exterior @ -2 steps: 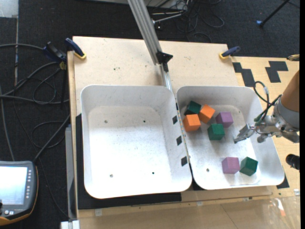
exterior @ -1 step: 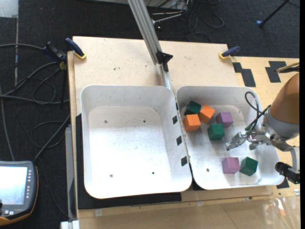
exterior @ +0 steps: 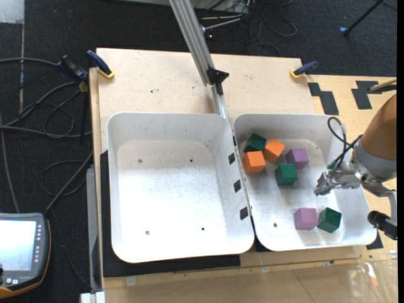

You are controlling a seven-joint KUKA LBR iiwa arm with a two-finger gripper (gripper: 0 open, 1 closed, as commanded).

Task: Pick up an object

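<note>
Gripper [exterior: 323, 185]: over the right bin [exterior: 353, 237], finger state cannot be told, nothing visibly held. Step: approach. Nearest targets: purple cube [exterior: 305, 218], green cube [exterior: 329, 219]. Next: descend, centre on one cube.

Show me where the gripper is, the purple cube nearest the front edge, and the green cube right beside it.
gripper [exterior: 324, 185], camera view, between its fingertips.
purple cube [exterior: 305, 218], camera view, middle of its top face.
green cube [exterior: 329, 219], camera view, middle of its top face.

Two shallow white plastic bins sit side by side on a pale bench [exterior: 189, 74]. The right bin [exterior: 265, 232] holds orange, green and purple cubes. At three o'clock, the grey arm's gripper [exterior: 325, 185] hangs above that bin's right side.
</note>
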